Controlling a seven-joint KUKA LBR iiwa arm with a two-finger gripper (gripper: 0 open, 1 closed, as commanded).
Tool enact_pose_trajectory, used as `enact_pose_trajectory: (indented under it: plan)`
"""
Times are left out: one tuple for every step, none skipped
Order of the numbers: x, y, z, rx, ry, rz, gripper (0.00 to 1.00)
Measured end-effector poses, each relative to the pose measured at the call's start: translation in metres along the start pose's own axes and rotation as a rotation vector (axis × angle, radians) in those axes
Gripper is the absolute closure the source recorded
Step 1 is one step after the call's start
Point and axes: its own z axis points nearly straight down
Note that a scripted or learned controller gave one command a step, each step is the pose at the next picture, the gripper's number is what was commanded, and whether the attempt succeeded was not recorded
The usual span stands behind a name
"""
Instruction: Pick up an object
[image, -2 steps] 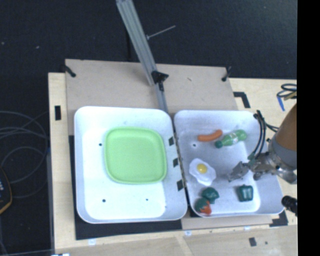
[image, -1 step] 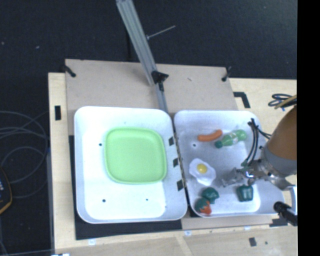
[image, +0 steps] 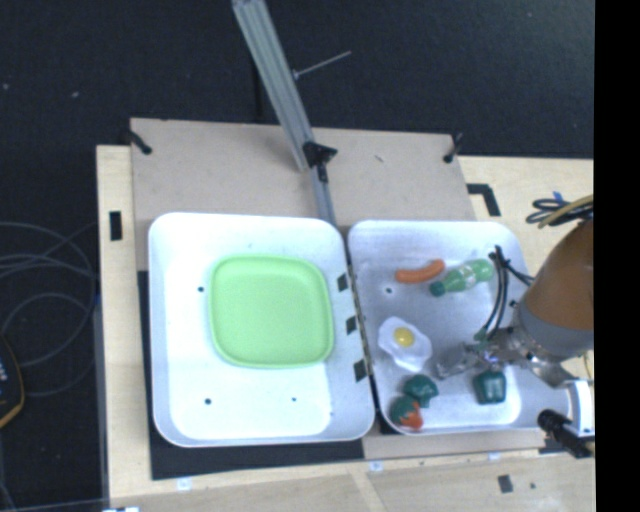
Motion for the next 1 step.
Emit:
enact_pose_trajectory:
  plan:
    - [-0.0004, 0.0013, -0.0122, -0.005, 0.000, 0.001, 1.00]
